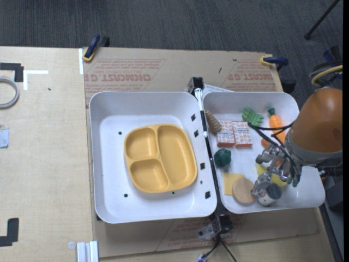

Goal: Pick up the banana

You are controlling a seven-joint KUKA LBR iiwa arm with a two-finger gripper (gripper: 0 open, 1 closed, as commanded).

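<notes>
Tan disc (243,190) at 9 o'clock of gripper (265,192), broccoli (222,157) at 10. Arm reached low from 3 o'clock over banana (272,176); finger state unreadable.

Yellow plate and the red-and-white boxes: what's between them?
In the camera view, between the yellow plate and the red-and-white boxes lie the two bins' adjoining walls and a brown ridged cone.

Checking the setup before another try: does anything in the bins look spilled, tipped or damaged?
Nothing stands out. The yellow divided plate sits flat in the left bin; toy foods lie loosely in the right bin, under the gripper.
</notes>
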